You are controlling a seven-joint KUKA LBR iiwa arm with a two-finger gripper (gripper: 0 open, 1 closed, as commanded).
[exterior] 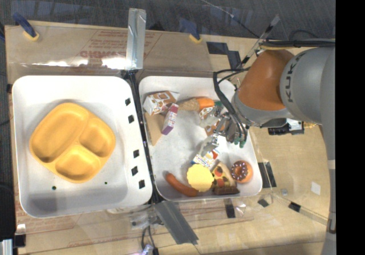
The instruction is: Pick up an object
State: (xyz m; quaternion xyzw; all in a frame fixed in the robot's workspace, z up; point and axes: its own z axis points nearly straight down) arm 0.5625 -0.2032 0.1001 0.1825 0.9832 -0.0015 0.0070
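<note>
One fixed camera looks down at a slant on both bins (137,85).

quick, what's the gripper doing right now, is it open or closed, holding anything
Gripper: low in the right bin, among the toy food; open or closed cannot be told, nor any hold.

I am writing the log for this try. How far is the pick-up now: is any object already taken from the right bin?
Done: the arm has reached over the right bin, and the gripper is low among the toy food. In hand: nothing that I can confirm; clutter hides the gripper's grasp. Left: grasping and lifting an object. The sausage and donut lie in the bin; the yellow tray sits in the left bin.
</note>
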